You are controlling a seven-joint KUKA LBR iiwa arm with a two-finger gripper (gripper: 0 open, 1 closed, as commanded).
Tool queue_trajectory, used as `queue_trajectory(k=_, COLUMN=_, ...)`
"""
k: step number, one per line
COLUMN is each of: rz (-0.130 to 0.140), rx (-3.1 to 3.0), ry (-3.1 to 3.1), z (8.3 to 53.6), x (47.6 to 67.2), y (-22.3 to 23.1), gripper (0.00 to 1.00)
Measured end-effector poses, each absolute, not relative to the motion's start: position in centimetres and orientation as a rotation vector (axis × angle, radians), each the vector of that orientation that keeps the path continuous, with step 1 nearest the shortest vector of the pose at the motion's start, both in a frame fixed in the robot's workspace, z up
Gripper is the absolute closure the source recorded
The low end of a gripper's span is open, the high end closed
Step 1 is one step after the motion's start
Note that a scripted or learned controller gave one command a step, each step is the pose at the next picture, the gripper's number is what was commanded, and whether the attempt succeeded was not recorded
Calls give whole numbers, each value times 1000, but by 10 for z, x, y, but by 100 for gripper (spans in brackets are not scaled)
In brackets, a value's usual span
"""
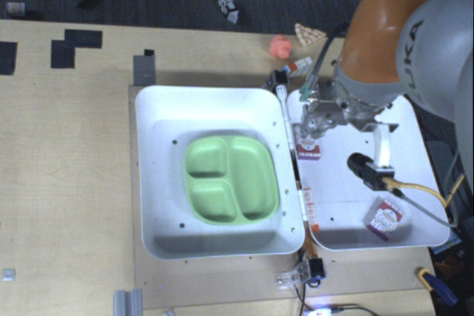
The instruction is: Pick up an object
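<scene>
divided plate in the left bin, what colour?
Light green: the three-compartment plastic plate in the left white bin, clearest in the camera view.

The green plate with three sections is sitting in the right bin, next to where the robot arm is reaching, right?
Not quite. The green plate with three sections sits in the left bin, as the camera view shows. The robot arm is reaching over the right bin, next to it, where its tool hangs above a small red and white packet.
</scene>
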State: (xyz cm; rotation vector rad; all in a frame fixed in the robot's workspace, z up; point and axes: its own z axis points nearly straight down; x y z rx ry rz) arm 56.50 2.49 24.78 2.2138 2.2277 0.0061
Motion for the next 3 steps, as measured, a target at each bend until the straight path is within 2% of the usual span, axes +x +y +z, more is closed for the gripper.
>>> queue_trajectory(k=1, rz=2, rx=2216, ry=2227, z=234, x=538, y=60, gripper=100)
queue_trajectory(k=2, rz=3, rx=2215, ry=2227, z=243, x=488, y=79, gripper=100)
queue_trajectory(k=3, rz=4, rx=2214, ry=2226, z=245, x=595, y=96, gripper=100)
